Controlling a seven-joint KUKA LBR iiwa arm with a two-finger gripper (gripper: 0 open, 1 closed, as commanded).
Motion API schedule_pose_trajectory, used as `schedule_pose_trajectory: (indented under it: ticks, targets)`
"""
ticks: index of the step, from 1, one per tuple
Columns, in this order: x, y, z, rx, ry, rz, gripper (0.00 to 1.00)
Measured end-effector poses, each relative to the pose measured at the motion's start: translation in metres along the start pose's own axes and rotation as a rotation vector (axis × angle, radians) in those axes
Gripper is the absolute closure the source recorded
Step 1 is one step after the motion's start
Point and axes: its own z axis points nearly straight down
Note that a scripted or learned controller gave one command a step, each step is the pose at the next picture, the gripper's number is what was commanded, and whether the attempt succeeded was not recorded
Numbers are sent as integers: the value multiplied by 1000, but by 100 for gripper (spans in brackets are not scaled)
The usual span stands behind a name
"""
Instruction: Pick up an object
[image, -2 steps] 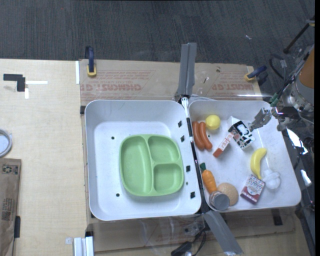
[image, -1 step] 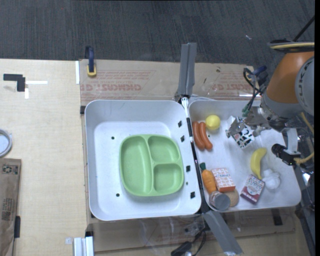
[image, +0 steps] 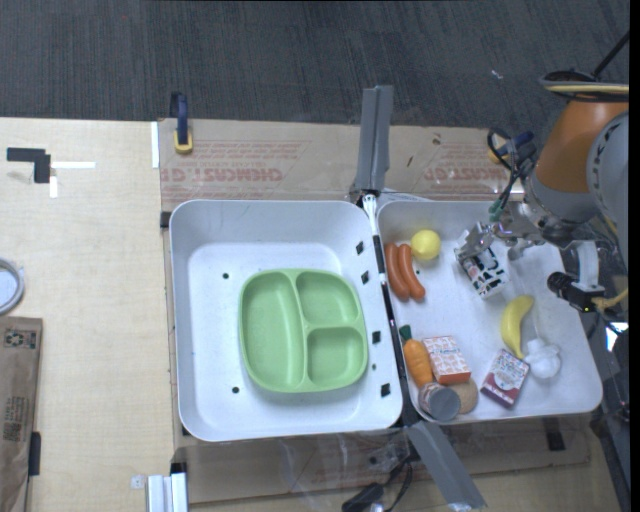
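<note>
- Bench (image: 90, 400), pale wood, with brown cardboard along its far side.
- Left white bin (image: 200, 400) and right white bin (image: 570, 395) sit side by side on it.
- Blue-handled clamp (image: 180, 122) at far edge.

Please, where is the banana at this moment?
In the camera view the banana lies in the right bin, near its right side, below the gripper and just above the small red carton.

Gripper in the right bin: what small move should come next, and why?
Probably a short lift straight up, to test the grasp. The gripper is down at the back of the right bin, on a small black-and-white object. Whether the object sits between its fingers cannot be told, and the banana lies close in front.
</note>
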Motion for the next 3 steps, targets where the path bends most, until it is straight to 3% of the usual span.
schedule_pose_trajectory:
  ticks: [1,2,3]
  targets:
    - [1,2,-8,-3,-1,-3,100]
    - [46,12,-89,1,-2,53,100]
    - [15,-30,-118,2,-2,49,100]
